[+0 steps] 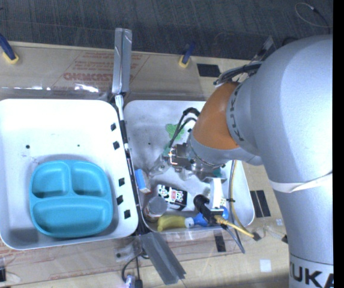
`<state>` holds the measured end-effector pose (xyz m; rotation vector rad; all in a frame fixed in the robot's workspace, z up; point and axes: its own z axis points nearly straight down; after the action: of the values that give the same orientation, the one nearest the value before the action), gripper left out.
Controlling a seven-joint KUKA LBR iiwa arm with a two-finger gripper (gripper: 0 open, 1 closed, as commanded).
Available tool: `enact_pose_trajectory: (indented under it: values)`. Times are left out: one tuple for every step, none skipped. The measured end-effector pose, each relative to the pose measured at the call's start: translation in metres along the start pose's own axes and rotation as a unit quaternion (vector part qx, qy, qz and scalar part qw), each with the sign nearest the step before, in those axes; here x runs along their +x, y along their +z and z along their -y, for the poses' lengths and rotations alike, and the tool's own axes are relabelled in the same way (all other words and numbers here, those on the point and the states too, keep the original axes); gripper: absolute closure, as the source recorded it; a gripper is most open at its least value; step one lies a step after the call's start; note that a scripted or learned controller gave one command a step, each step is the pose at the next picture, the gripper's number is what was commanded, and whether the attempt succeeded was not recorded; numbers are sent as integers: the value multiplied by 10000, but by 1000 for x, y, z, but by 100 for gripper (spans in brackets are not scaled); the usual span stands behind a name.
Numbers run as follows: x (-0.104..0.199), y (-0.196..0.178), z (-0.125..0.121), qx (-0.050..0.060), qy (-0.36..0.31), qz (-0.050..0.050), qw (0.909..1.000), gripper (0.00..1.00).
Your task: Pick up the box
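Grey arm's two-finger gripper [173, 156] is hanging low in cluttered right white bin [137, 120], above small black-and-white printed box [172, 195]; finger state unreadable.

Arm [292, 131] is seen entering from the right, its broad grey body bent down toward the bench. Orange band [217, 122] is turned toward the camera, just above the wrist. Black cables are looped beside the wrist. Gripper [175, 158] is pointed downward and leftward, low; its tips cannot be made out.
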<state>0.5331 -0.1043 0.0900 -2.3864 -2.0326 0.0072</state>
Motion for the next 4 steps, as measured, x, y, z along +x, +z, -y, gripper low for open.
enact_pose_trajectory:
  values:
    - [1,-9,1,17,-15,-3,10000,100]
    - [8,0,36,-3,1403,-5,9901,100]
    - [74,-101,24,-13,3638,-11,9315,100]
    - [181,-99,69,5,4468,2,8946,100]
